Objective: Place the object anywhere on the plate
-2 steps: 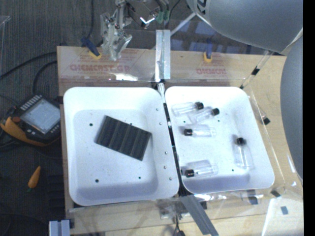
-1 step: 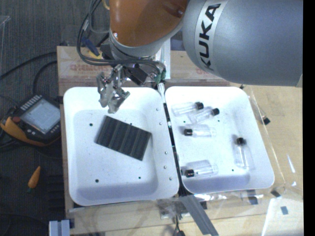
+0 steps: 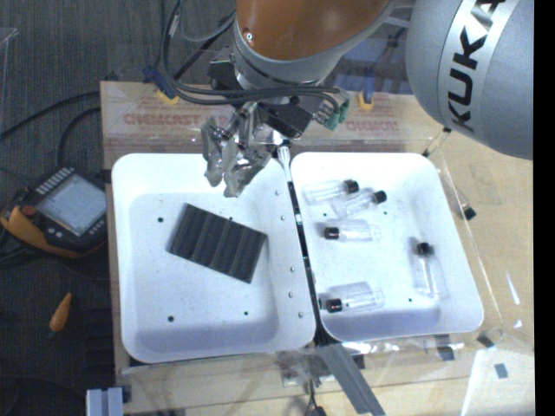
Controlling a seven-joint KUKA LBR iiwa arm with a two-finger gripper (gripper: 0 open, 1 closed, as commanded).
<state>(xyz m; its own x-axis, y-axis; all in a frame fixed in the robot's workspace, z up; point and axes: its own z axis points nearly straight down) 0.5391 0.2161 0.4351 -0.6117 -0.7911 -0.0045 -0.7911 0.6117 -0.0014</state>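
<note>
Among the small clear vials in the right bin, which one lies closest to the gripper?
The vial at the top left of the right bin, nearest the divider. The gripper hangs over the left bin's upper edge; the other four vials lie lower or further right.

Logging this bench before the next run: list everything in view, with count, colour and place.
bins: two, white, side by side on the bench
plate: one, dark grey, ridged, in the left bin
vials: five, clear with black caps, lying in the right bin
handheld controller: one, grey and orange, left of the bins
cables: several, dark, behind the bins
arm: one, grey with orange band, reaching in from the right
tool: one, metal, above the left bin's far edge
</note>
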